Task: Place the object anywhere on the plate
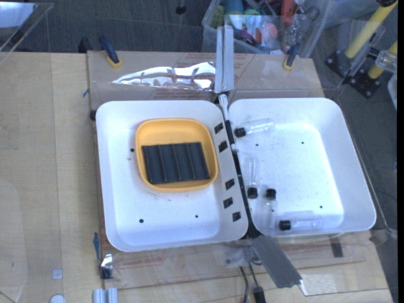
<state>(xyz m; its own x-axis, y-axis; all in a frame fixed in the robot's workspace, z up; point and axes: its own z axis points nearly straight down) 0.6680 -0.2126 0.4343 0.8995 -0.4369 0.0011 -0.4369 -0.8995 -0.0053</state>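
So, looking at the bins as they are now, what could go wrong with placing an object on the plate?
1. The clear vials in the right bin are transparent and lie flat against the white floor; a grasp may well miss or let them roll.
2. The dark ridged block covers most of the yellow plate, so a vial dropped there could roll off the ridges.
3. Two black-capped vials lie close together, which may disturb a clean pick.

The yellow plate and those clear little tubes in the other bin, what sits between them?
In the camera view, between the yellow plate and the clear tubes lie bare white floor and the two bins' meeting rims, with small black tabs.
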